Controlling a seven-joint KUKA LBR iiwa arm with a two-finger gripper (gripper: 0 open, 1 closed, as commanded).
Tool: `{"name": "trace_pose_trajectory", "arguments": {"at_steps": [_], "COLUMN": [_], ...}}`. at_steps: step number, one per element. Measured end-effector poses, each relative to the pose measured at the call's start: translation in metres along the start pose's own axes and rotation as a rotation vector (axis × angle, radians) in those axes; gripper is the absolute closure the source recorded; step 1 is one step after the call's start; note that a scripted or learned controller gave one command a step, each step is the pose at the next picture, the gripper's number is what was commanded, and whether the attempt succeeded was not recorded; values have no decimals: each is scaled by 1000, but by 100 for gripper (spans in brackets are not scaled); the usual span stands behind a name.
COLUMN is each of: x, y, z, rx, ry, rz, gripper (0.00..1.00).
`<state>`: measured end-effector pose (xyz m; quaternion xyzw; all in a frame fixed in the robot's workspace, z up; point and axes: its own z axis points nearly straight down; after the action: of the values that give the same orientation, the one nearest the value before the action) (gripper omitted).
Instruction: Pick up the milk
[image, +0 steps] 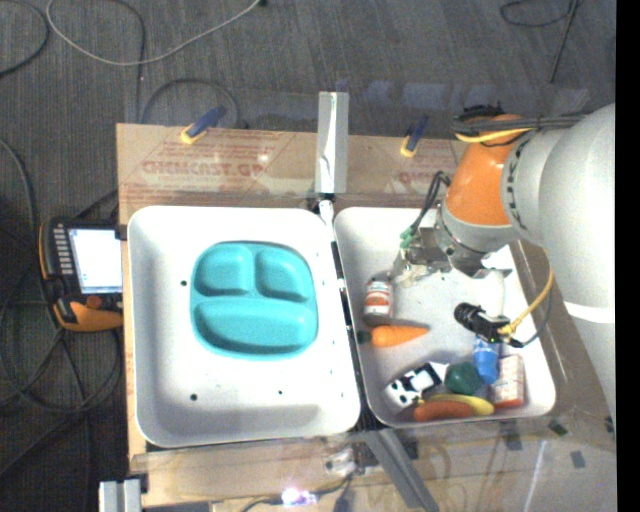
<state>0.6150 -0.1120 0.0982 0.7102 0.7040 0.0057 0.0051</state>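
Note:
The milk (418, 384) is a small carton with black and white cow patches. It lies on its side near the front edge of the right bin (355, 300). My gripper (412, 262) hangs over the back half of that bin, well behind the milk and apart from it. Its tip is just right of and above a small jar with a red label (378, 298). The grey wrist and orange band (485, 195) reach in from the right and hide the bin's far right corner.
An orange carrot (400, 334) lies between the gripper and the milk. Beside the milk crowd a green item (462, 378), a blue bottle (486, 361), a red and white box (510, 381) and a yellow fruit (462, 403). The left bin holds a turquoise divided tray (255, 298).

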Motion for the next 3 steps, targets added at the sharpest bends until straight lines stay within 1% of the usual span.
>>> {"name": "trace_pose_trajectory", "arguments": {"at_steps": [1, 2, 3], "x": [0, -3, -83], "y": [0, -44, -81], "z": [0, 7, 6], "rx": [0, -6, -3], "ry": [0, -5, -9], "rz": [0, -105, -229], "gripper": [0, 0, 0]}}
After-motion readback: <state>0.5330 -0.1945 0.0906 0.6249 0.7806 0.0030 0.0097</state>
